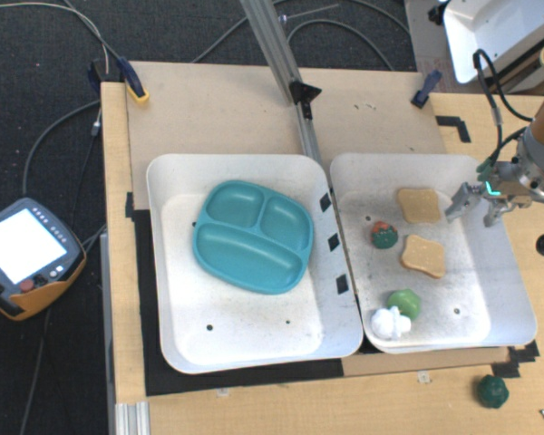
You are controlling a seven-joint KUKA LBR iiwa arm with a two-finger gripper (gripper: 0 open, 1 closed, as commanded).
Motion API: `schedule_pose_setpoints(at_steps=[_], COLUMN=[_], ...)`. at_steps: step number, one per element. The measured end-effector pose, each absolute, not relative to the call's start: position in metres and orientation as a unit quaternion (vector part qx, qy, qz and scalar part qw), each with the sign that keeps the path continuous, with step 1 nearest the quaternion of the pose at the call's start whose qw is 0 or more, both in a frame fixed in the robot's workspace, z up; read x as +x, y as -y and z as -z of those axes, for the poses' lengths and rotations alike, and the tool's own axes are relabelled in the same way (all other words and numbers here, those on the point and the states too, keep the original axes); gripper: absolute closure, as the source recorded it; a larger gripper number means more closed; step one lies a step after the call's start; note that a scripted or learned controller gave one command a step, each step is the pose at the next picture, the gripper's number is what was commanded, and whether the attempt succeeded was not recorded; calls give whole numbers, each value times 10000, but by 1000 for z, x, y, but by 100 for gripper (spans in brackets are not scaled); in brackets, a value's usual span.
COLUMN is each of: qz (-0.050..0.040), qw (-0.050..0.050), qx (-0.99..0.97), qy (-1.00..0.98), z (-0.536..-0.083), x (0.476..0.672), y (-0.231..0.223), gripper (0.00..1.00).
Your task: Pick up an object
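Dark carpet floor (45,53) strewn with pale cables (63,134). Wooden bench (218,107) with blue clamps (131,82) at the far corners. Grey metal pole (270,34) slanting up from the middle. Handheld screen (23,256) lying at left.

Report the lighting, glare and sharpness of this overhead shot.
Camera view: soft, even light with faint shadows; the handheld screen at far left is blown out white; the teal divided plate and bread slices are reasonably sharp; the pincer looks slightly blurred, small details stay grainy.
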State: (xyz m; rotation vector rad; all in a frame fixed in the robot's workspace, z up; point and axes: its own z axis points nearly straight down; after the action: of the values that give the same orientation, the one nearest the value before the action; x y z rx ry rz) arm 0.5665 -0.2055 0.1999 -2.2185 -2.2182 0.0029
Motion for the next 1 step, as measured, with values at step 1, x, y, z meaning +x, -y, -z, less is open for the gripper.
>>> schedule_pose_setpoints(at_steps=[1], qz=[1], qw=[4], qx=[-7068], qy=[7074], z=[-202], x=[568], y=[206], gripper=[0])
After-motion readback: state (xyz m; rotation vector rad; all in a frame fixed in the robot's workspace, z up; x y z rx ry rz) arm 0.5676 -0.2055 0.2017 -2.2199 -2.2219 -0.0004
